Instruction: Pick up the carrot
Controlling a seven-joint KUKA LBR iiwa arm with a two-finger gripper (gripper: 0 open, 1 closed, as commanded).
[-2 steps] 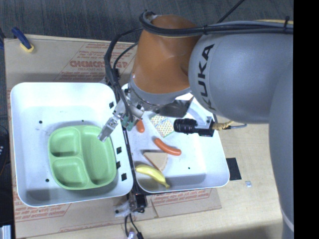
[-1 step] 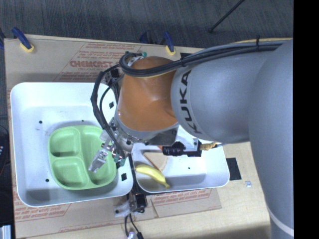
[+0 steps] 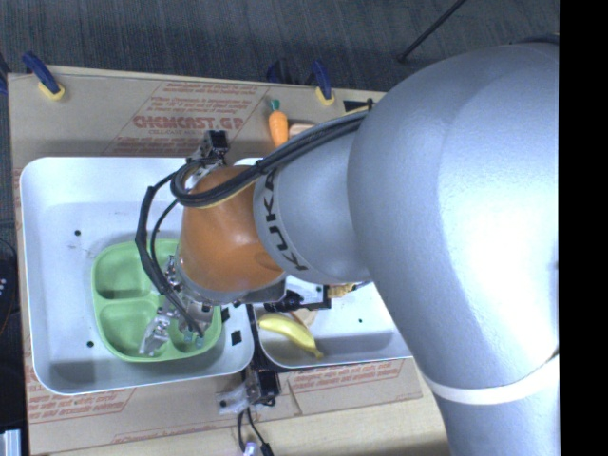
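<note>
Grey metal dominates the frame as the large KUKA arm (image 3: 456,226), reaching in from the right, bends its orange wrist band (image 3: 223,240) over the left of 2 shallow white plastic bins (image 3: 43,255). Its two-finger gripper (image 3: 171,335) hangs low over a light green divided plastic tray (image 3: 119,297) that lies in the left bin, the metal fingers (image 3: 155,338) pointing down into the tray's lower compartments. Whether those fingers stand apart or together cannot be told from this angle, and nothing can be seen between them. Black cables (image 3: 152,217) loop from the wrist band along the arm.

The small orange carrot with a green stem end (image 3: 276,126) lies outside both bins, on the brown printed cardboard sheet (image 3: 180,112) that covers the bench behind them. It sits just beyond the far rim of the bins, close to the arm's upper edge and well apart from the gripper.

A yellow banana (image 3: 290,333) rests in the near left corner of the right white bin (image 3: 375,335), largely overhung by the arm. Blue and yellow clamps (image 3: 43,76) pin the cardboard at its far edge, 1 at the left corner and another (image 3: 321,82) near the carrot.
</note>
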